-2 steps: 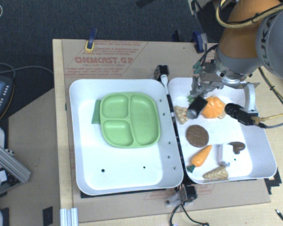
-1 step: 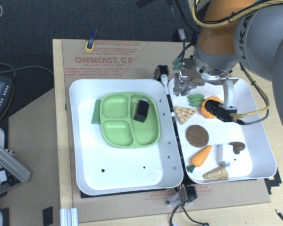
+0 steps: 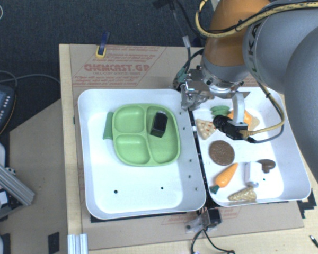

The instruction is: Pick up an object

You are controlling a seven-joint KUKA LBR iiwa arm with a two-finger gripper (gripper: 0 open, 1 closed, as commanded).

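**White bins, arm poised over the cluttered one**

White plastic forms both shallow bins; the brown disc near the middle of the right bin serves as landmark for every position below. Up from the disc, at that bin's far edge, hangs the gripper under the orange wrist band; its metal parts sit so close to the rim between the bins that one cannot tell whether the tool is apart or together, and nothing is seen held in it. Its station there suggests an approach to the nearest pieces, judged the likely targets: a pale waffle-textured wedge just up and left of the disc, a small green piece farther up, and an orange piece up and right, partly crossed by a black cable fitting. Below the disc lies a toy carrot, orange with a green stub, tilted; lower right of it rests a tan crumbly-looking piece. Right of the disc and slightly below stand a small white cylinder and a brown mushroom-shaped piece, near each other. All look like small toy foods, light and rigid, loosely scattered so that fingers may close beside any one.

Left of the disc, across the rim, the left bin bears a green divided plate; a black block lies in its upper right compartment, leaning over a divider
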